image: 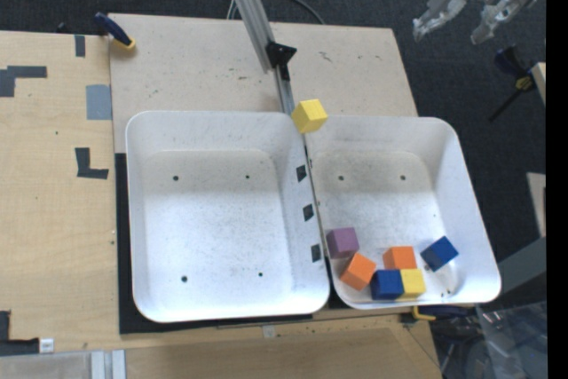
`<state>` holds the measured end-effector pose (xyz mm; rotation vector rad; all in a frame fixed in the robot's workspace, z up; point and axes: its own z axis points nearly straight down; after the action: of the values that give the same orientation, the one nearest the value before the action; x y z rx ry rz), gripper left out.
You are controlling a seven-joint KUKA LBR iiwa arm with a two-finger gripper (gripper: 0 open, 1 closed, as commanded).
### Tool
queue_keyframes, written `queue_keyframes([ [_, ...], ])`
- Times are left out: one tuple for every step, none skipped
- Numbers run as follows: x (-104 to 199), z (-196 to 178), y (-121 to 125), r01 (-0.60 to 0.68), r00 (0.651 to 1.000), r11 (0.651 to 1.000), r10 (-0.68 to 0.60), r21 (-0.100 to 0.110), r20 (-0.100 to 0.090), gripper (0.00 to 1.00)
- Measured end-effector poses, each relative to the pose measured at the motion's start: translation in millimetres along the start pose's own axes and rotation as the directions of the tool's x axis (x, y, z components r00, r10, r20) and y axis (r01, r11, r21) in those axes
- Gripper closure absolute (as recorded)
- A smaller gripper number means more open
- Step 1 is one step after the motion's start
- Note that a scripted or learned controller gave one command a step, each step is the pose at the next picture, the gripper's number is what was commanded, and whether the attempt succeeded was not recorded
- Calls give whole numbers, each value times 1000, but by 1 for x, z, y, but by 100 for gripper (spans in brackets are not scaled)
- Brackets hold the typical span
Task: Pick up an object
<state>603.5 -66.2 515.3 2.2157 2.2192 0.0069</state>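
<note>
The gripper hangs off the bench's far right corner, jaws spread and bare, clear of the blocks.

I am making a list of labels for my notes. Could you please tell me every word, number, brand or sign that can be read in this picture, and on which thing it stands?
None can be read.
The blocks in the right bin have plain faces, and so does the yellow block on the rim.
The grey tape pieces on the bench carry no writing.
</note>
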Motion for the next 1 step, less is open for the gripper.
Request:
queue_keyframes([
  [3, -29, -1, 0, 1000, 1000, 0, 4, 0, 0],
])
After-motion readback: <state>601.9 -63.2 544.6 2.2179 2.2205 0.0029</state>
